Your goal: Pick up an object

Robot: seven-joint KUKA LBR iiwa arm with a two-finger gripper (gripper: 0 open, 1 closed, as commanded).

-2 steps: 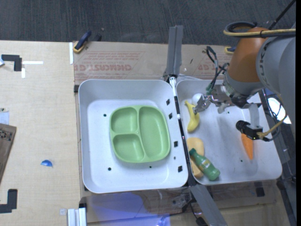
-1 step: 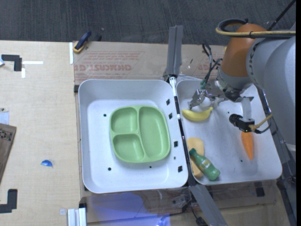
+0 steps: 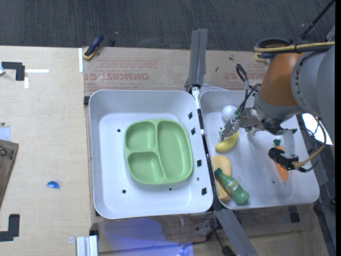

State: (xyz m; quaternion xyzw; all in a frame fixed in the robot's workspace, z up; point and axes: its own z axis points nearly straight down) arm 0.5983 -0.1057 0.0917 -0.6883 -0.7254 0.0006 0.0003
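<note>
While the arm (image 3: 298, 84) leans in from the right, its gripper (image 3: 233, 127) hangs low in the right bin (image 3: 261, 196), just above the banana (image 3: 227, 142) and right beside a white ball (image 3: 228, 111). The wrist tilts toward the bin's left wall, which makes sense, since most of the loose items are crowded there. From where I stand the fingers seem to point down at the banana's upper end, perhaps touching it, but they are small and dark against the clutter and I cannot tell whether they are spread or closed; nothing shows clearly between them.

The banana lies flat on the bin floor. Below it a green bottle (image 3: 233, 186) rests at a slant across a tan, potato-like lump (image 3: 222, 165), pressed into the corner near the divider. A carrot (image 3: 281, 170) lies apart, toward the right wall. The left bin (image 3: 101, 143) carries a green tray (image 3: 159, 151) with three compartments, sitting square in the middle, well clear of the arm's work.
</note>
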